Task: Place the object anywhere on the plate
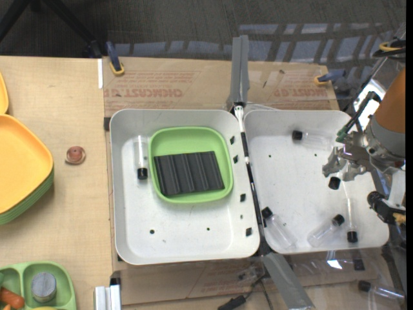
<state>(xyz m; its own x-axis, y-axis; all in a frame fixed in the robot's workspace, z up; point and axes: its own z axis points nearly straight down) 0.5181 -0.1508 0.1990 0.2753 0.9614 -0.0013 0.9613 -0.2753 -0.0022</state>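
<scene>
Gripper (341,166) low over right bin (290,192), right of frame; fingers clamped on clear vial with black cap (334,182), cap hanging just below fingertips. More clear black-capped vials scattered in same bin: upper middle (299,135), lower left (274,221), lower right (326,231). Left bin (129,237) holds green plate (191,139) bearing dark ridged block (188,172); another vial (141,157) just left of plate.

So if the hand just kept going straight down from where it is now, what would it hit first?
Probably the black-capped vial lying right under the hand in the right bin, or the bin floor beside it. Depth is hard to judge from this slanted view, so it could just miss the vial.
</scene>
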